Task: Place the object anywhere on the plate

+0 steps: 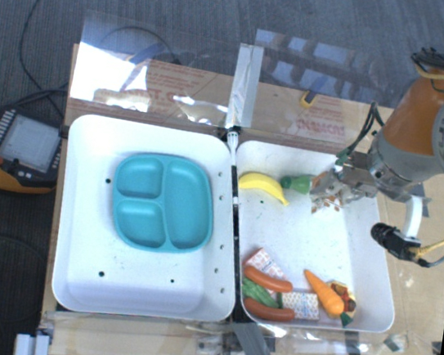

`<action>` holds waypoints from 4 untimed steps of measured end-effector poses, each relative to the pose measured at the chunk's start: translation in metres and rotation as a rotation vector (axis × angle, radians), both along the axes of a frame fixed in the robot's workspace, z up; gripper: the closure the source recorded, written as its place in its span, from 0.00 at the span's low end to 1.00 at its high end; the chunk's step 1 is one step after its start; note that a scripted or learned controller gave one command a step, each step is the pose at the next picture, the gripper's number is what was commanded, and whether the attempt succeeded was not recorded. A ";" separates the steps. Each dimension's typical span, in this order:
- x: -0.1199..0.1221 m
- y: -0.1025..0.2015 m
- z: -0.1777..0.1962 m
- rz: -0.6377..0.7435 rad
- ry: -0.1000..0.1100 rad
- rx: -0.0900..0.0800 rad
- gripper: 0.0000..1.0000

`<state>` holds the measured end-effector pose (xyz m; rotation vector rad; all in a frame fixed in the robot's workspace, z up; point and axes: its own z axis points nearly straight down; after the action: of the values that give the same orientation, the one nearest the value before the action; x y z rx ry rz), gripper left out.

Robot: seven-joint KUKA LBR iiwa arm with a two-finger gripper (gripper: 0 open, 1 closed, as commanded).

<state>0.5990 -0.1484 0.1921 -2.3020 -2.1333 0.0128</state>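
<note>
A teal plate [160,202] with three compartments lies in the left bin [75,275], with nothing on it. In the right bin [375,262], a yellow banana [263,187] rests at the far left corner, and a small green object [296,182] lies just to its right. My gripper [328,198] hangs low over the far part of the right bin, right beside the green object. I see nothing clearly held in it. The arm's orange band [418,111] rises behind it.
At the near end of the right bin lie two red sausages [267,279], an orange carrot [322,293] and a striped packet [263,261]. A raised divider [233,215] separates the bins. A handheld device [19,150] sits on the floor at left.
</note>
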 end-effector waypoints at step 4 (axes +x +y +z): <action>0.028 0.212 -0.013 0.076 0.001 0.000 1.00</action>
<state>0.6273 0.0640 0.1789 -2.2186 -2.2193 0.0144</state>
